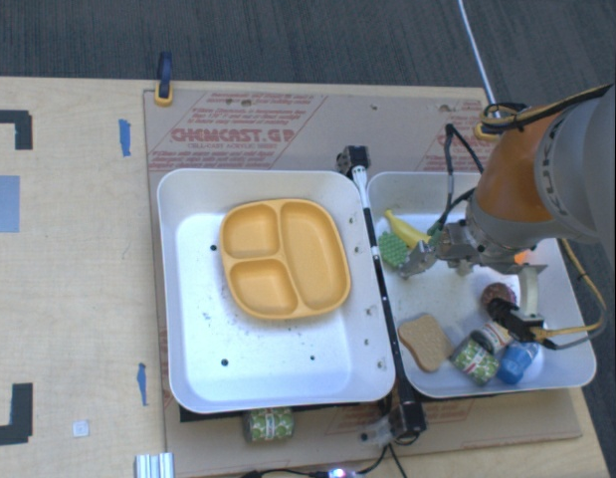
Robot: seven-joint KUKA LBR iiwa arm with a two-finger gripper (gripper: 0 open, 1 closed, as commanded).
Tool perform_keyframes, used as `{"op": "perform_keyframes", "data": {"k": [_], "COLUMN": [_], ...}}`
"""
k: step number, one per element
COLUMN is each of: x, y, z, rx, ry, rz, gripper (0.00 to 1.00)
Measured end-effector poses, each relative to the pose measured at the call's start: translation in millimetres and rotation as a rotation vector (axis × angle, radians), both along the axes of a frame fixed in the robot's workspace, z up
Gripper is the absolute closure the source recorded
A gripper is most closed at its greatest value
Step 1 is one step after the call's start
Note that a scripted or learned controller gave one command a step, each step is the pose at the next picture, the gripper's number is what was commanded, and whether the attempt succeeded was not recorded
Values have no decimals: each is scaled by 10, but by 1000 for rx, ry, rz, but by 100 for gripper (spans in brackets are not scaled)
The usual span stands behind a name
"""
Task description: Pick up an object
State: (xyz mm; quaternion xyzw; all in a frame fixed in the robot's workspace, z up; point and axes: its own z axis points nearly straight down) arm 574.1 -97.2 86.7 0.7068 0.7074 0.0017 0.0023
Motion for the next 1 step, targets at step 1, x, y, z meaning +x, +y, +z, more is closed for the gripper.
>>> {"op": "perform_keyframes", "data": {"k": [1], "x": [-237], "y": [22], "z": [1], "rx": [0], "ry": [1], "rz": [-1], "gripper": [0]}}
